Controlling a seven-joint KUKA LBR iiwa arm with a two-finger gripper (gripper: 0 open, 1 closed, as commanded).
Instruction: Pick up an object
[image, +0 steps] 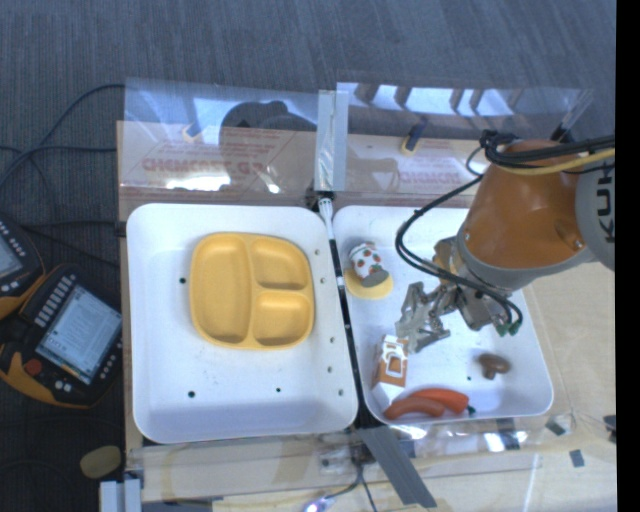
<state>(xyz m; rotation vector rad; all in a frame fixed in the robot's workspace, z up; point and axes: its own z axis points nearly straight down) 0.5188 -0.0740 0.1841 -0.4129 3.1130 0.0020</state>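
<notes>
- Gripper (418, 322) hangs over the right bin (530, 392), fingers spread and holding nothing.
- Orange carton (392, 362) lies just below-left of its fingertips, long axis running up-down.
- Red sausage (427, 403) lies farther below, lengthwise left-right.

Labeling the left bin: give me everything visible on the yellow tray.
The yellow tray is a rounded-rectangle divided plate, matte and plastic-looking, with three compartments: one long one on the view's left and two smaller ones stacked on the right. All three look bare. It lies flat, right side up, slightly rotated, roughly in the middle of the left bin, resting on the bin floor with nothing else touching it.
</notes>
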